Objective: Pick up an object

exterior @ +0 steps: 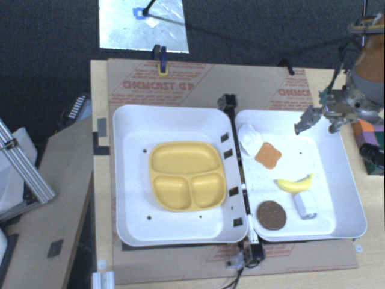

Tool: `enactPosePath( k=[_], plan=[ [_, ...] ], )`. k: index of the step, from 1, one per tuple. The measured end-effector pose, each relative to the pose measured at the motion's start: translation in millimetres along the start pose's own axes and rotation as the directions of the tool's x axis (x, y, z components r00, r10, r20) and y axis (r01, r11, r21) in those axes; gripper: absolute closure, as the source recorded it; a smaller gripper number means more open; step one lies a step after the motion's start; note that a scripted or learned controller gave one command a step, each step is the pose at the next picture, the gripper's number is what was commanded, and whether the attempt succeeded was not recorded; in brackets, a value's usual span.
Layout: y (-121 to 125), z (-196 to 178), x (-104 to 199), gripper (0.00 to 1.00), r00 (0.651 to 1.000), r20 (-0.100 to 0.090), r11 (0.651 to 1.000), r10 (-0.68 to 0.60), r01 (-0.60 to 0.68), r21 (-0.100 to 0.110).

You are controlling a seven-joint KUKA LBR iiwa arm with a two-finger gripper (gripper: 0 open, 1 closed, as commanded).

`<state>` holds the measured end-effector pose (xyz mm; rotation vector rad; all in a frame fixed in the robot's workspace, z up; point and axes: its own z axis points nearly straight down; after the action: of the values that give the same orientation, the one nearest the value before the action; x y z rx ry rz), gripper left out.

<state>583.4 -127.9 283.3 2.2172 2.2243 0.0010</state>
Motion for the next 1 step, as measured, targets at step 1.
enactPosePath(
  k=[1],
  plan=[
    [-3.5,57.3,8.2,0.00,1.000,-0.001,1.000,0.001,-0.001,0.002]
  ],
)
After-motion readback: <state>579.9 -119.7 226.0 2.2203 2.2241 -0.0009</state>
